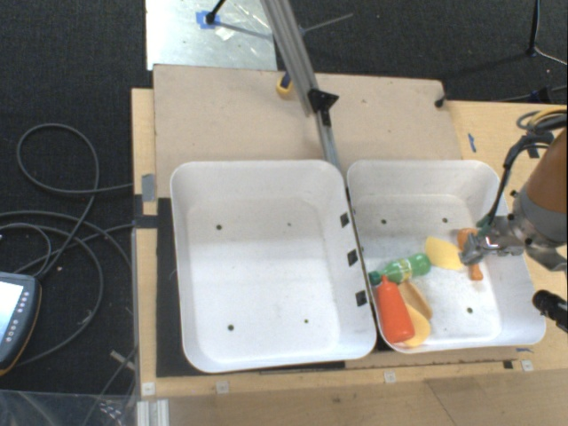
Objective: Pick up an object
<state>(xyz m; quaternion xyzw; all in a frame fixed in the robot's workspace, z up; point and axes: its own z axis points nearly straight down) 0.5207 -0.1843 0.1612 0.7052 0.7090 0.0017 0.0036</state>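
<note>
The arm (543, 204) is cut off by the right edge behind the pincer (472, 248), whose tips are too small and blurred to read. A small orange piece (477, 272) lies partly hidden under the pincer. Left of it, the orange bottle (394, 311) covers part of a tan item (418, 307)

A tan board (266, 114) lies behind the bins. Black cables (53, 193) loop on dark carpet at left, near a tablet (13, 313).
</note>
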